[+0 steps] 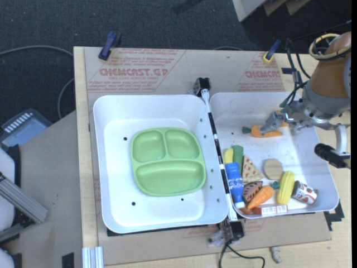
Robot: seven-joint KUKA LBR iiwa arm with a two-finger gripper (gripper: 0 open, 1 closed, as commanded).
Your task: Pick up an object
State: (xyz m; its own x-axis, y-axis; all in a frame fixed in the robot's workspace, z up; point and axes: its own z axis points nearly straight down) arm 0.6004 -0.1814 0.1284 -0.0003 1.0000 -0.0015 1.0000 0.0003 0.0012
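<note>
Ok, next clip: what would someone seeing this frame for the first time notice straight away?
Probably the green divided plate, alone in the middle of the left bin. Next, the heap of toy food crowded into the near corner of the right bin: a corn cob, a carrot and a blue tube among it. Then the claw, low at that bin's far side, right by an orange carrot lying apart from the heap.

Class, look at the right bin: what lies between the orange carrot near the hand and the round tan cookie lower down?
In the camera view, only bare white bin floor lies between the carrot and the cookie.
</note>
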